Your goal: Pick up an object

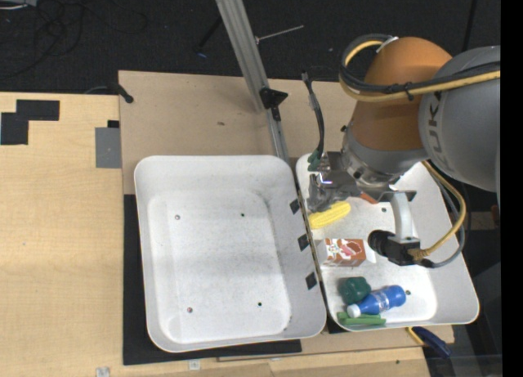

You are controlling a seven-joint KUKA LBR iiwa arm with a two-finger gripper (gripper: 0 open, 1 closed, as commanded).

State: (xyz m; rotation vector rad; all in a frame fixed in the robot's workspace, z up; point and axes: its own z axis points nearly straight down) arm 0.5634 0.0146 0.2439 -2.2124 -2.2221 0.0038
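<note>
Reaching in from the right, the pincer point(325, 191) is hanging low over the back left part of the right bin point(458, 306), close to the divider where the two bins are meeting. Whether it is gripping anything cannot be told, since the wrist and cabling are crowding the spot. A yellow corn-like object point(329, 215) is lying just below the pincer, tilted, seemingly touching or just beside its tip. The grey arm point(466, 114) with its orange band point(400, 93) is looming above the right bin, covering much of its back half.

Nearer the front of that bin, a small red and white packet point(344, 251) is sitting beside the divider. A dark green object point(355, 289) is resting in front of it, and a blue bottle point(377, 300) is lying on its side just beside it, with a thin green stick point(365, 319) along the front wall. A black fitting point(392, 246) on a cable is hanging over the middle of the bin.

The left bin point(155, 204) is sitting alongside on the counter point(57, 236).
</note>
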